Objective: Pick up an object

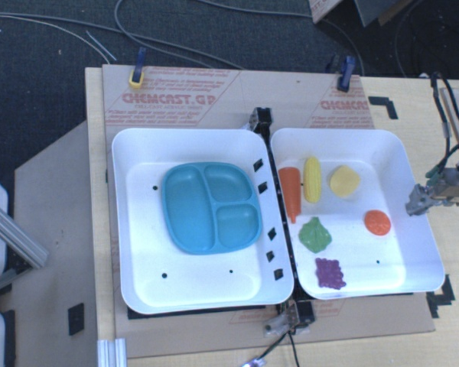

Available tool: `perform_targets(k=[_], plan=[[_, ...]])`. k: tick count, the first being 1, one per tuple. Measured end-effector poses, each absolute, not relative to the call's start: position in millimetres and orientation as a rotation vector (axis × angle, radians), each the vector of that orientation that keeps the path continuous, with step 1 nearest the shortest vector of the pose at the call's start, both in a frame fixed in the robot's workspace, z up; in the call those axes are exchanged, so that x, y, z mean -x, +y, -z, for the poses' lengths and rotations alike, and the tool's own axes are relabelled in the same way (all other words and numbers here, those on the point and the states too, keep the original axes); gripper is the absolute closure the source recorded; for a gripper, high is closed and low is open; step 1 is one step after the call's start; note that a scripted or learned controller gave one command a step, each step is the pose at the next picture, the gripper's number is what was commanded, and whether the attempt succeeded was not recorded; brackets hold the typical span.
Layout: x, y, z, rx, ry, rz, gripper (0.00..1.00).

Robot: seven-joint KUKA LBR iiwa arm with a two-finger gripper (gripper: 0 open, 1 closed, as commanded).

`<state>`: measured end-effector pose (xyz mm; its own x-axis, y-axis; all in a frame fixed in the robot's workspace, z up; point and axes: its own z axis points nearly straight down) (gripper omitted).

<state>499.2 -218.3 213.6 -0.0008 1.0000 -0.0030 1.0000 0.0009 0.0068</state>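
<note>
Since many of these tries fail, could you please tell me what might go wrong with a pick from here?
1. The carrot and corn lie close side by side, so the claw could nudge one while reaching for the other.
2. The claw sits at the right bin's rim; coming in low, it might clip that wall.
3. The carrot lies next to the divider between the bins, leaving little room on that side.
</note>
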Motion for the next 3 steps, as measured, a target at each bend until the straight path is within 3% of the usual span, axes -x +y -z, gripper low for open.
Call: perform_targets(k=[1, 3], plan=[[-500.2, -218.6, -235.2, -2.218, 2.220, -0.003, 1.00], [-526.8, -121.3, -247.6, -2.213, 2.228, -0.005, 1.00]])
